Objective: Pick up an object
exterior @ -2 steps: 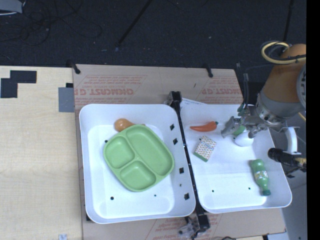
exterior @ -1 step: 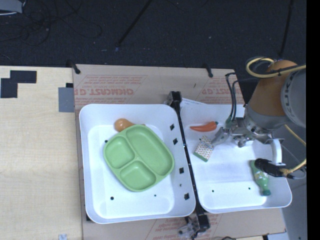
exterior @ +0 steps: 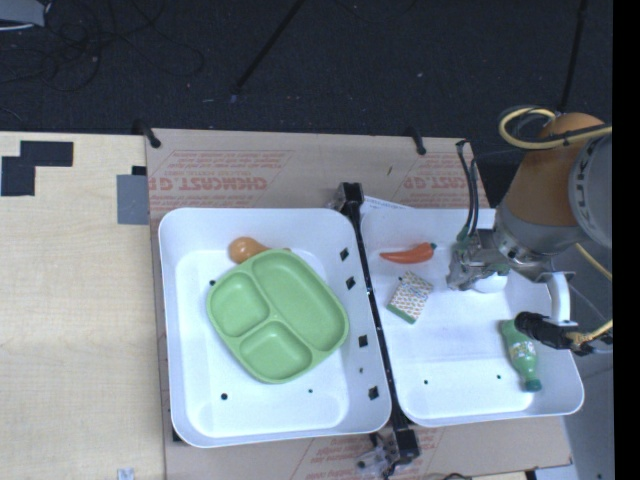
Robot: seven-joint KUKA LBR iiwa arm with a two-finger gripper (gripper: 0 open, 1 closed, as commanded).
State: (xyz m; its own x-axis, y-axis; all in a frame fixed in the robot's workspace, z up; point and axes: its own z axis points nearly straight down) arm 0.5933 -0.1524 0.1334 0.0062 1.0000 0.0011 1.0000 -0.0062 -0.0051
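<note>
The right bin (exterior: 460, 393) holds an orange carrot-like toy (exterior: 407, 254) near its back, a small checkered green packet (exterior: 410, 297) in the middle, and a green bottle (exterior: 522, 353) at the right side. My gripper (exterior: 468, 271) hangs low over the back right of this bin, right of the carrot toy and the packet. A white object (exterior: 490, 283) lies just under and beside it. Nothing shows between its tips from this angle.
The left bin (exterior: 190, 388) carries a green divided plate (exterior: 277, 314) with an orange ball-like item (exterior: 244, 249) behind it. A black divider (exterior: 365, 308) runs between the bins. Cardboard (exterior: 260, 173) lies under both bins. The arm's orange-banded body (exterior: 550, 193) looms over the right bin's far right corner.
</note>
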